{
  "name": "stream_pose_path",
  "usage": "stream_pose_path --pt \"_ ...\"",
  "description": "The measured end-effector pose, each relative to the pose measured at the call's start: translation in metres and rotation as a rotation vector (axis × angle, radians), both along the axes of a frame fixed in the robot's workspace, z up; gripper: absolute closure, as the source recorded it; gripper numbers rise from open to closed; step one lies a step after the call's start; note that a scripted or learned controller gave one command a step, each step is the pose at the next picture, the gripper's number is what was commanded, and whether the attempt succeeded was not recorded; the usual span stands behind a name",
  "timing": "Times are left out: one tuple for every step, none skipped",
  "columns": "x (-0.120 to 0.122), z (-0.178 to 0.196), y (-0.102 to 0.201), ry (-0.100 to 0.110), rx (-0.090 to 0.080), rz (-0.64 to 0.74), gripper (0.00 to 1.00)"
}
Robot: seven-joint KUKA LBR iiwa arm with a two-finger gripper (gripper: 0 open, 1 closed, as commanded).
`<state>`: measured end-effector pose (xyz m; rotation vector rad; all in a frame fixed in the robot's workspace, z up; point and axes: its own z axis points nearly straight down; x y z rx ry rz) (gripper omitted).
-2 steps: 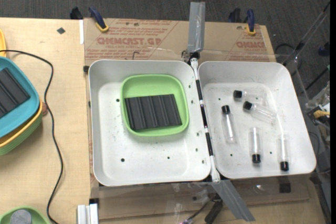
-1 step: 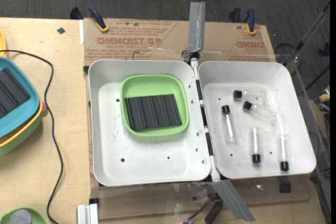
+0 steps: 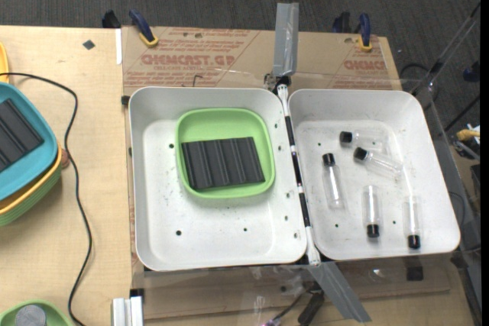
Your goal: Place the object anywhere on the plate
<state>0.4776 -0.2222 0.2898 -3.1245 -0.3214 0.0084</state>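
A green square plate (image 3: 189,127) lies in the left white bin (image 3: 153,225), toward its upper middle. A dark ribbed rectangular pad (image 3: 223,163) rests on the plate. In the right white bin (image 3: 432,164) lie several clear plastic tubes with black caps: one upright-lying tube (image 3: 332,179) at centre left, a short one (image 3: 374,158) at upper middle, another (image 3: 371,211) lower down and one (image 3: 412,221) at lower right. A small black cap (image 3: 345,138) lies near the top.
Brown cardboard (image 3: 229,53) with blue clamps sits behind the bins. A teal and yellow stack of dishes (image 3: 30,164) stands on the wooden bench at far left, with a black cable (image 3: 76,187) running beside it.
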Motion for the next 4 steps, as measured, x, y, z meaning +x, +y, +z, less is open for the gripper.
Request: stream_pose_path --pt "0.000 -0.028 0.000 0.002 0.001 -0.005 0.00" --pt "0.000 -0.035 0.000 0.001 0.001 -0.005 0.00" --pt "-0.001 -0.043 0.001 0.002 0.002 -0.006 0.00" --pt "-0.001 -0.036 0.000 0.000 0.000 -0.003 0.00"
